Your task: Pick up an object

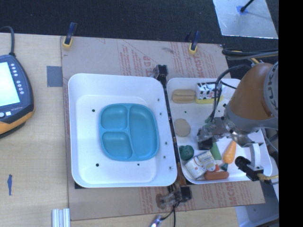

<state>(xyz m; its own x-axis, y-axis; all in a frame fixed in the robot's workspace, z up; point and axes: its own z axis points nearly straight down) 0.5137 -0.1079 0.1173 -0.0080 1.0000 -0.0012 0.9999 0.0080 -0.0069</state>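
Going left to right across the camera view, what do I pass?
Teach pendant → left bin → blue divided plate → right bin → green toy → carrot

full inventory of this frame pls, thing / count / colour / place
bins: 2, white, side by side on the bench
divided plate: 1, blue, left bin
toy food and small items: several, mixed colours, right bin
orange carrot-shaped piece: 1, right bin
green ball: 1, right bin, left wall
tan oblong piece: 1, right bin, far end
clamps: 2, blue-yellow, board's far edge
handheld pendant: 1, grey-orange, far left
arm: 1, grey-orange, over right bin
claw: 1, dark, low in right bin
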